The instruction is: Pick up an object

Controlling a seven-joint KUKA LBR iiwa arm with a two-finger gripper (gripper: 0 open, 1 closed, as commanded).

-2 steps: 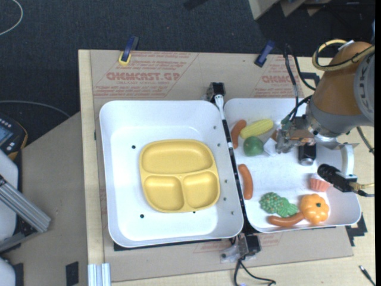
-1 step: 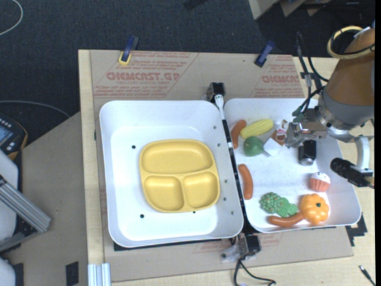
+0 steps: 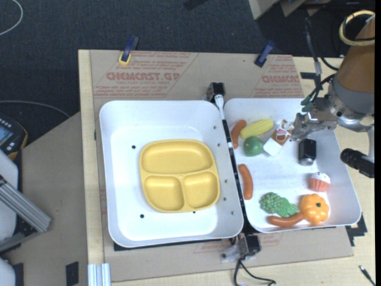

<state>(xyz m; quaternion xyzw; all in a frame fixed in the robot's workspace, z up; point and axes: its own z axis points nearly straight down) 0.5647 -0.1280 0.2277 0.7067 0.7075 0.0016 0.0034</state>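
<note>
— Sausage (image 3: pixel 286 221) and pumpkin (image 3: pixel 315 208) nearest, right bin (image 3: pixel 351 183). Step?
— Approaching. Claw (image 3: pixel 302 126) hovering by far edge; grip state impossible to tell. Next: lowering squarely over one item

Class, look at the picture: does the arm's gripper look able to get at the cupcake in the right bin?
Probably yes. The cupcake stands apart near the right bin's edge, with nothing over it, and the gripper hangs just above that bin.

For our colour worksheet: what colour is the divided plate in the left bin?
Yellow. The divided plate shows best in the camera view, lying in the left bin.
</note>
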